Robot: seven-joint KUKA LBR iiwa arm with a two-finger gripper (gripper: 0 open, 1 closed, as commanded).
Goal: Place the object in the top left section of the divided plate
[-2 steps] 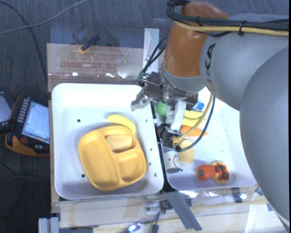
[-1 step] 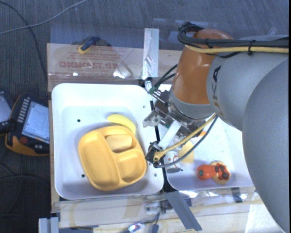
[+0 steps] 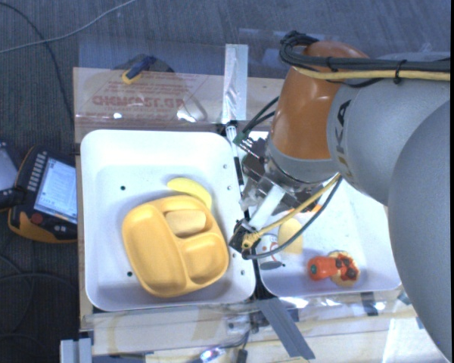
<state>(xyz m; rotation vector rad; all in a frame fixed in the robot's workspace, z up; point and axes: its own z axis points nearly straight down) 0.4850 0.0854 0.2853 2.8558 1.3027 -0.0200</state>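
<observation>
A yellow divided plate (image 3: pixel 145 257) lies in the left bin (image 3: pixel 106 165). A tan rounded piece (image 3: pixel 186 220) rests in the plate's upper section, toward its right side. Just behind the plate's far rim sits a pale yellow object (image 3: pixel 191 189) on the bin floor. My gripper (image 3: pixel 268 231) hangs over the left edge of the right bin (image 3: pixel 371 225), close to the wall between the bins. A pale yellow rounded object (image 3: pixel 291 234) shows right beside the gripper, partly hidden by it. Whether it is held is unclear.
An orange and red toy (image 3: pixel 333 268) lies near the front of the right bin. The arm's orange band and grey body cover most of the right bin's far half. A handheld pendant (image 3: pixel 45 195) rests off the bench at left.
</observation>
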